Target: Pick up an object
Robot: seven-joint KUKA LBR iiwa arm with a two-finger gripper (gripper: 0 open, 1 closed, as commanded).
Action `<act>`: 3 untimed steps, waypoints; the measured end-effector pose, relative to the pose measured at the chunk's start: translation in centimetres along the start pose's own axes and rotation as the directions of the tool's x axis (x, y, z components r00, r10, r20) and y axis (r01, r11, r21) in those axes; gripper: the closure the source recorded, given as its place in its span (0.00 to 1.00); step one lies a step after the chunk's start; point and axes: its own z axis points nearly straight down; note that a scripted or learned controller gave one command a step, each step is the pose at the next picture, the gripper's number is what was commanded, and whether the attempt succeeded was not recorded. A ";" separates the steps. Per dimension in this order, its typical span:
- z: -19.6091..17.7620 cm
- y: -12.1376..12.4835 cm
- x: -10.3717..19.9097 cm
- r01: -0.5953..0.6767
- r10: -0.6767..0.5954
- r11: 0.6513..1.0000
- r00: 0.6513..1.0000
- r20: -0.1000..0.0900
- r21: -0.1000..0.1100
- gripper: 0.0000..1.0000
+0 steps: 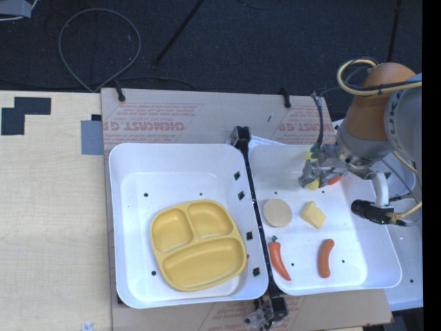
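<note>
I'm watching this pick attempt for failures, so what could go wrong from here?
The gripper is low over a small yellow and red thing near the right bin's back wall; it may only nudge it. The cheese wedge and round cracker lie close and could get bumped.

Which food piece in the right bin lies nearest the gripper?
The yellow cheese wedge, just below the gripper; the round cracker, sausage and carrot lie farther.

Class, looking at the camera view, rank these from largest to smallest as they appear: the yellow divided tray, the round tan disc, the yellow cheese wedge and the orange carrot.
1. Yellow divided tray
2. Round tan disc
3. Orange carrot and yellow cheese wedge: too alike to rank.
</note>
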 end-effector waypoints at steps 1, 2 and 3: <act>-4.1 0.0 -0.7 -0.002 0.002 1.000 1.000 0.000 0.001 1.00; -8.4 0.8 -0.2 0.001 -0.001 1.000 1.000 0.000 0.000 1.00; -7.5 -0.7 3.9 0.002 -0.002 1.000 1.000 -0.002 0.007 1.00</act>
